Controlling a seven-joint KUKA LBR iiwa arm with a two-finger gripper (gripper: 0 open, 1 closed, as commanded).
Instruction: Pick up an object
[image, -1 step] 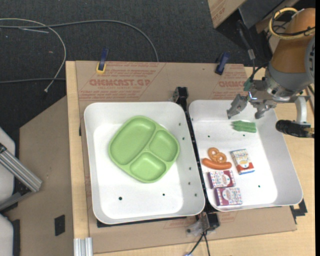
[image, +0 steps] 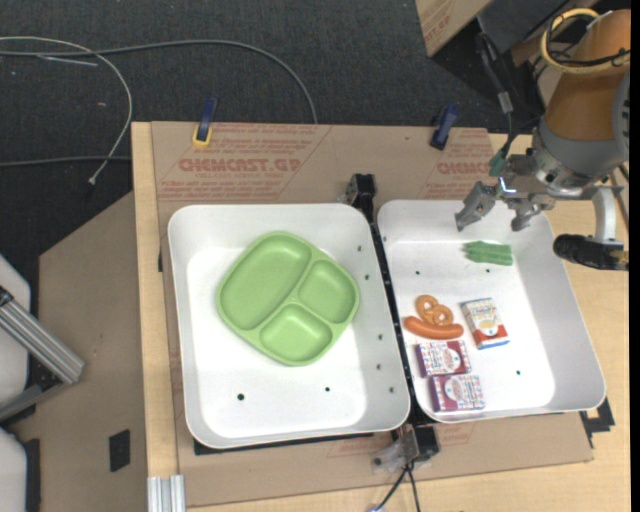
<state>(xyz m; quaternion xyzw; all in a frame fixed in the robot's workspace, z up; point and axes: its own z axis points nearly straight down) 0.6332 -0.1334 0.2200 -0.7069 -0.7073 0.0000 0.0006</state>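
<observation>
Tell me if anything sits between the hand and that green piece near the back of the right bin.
Nothing visible does. The hand, fingers spread, hangs just behind the green piece, with bare bin floor between them. The hot dog and pretzel lie nearer the front.

My arm (image: 585, 100) is grey with an orange band. Both bins (image: 200, 330) are white. The divided plate (image: 288, 297) is light green. A darker green piece (image: 488, 254) lies in the right bin (image: 560, 340), with an orange hot dog (image: 432, 327), a tan-brown pretzel (image: 431, 307), and printed magenta-and-white packets (image: 449, 375).
</observation>
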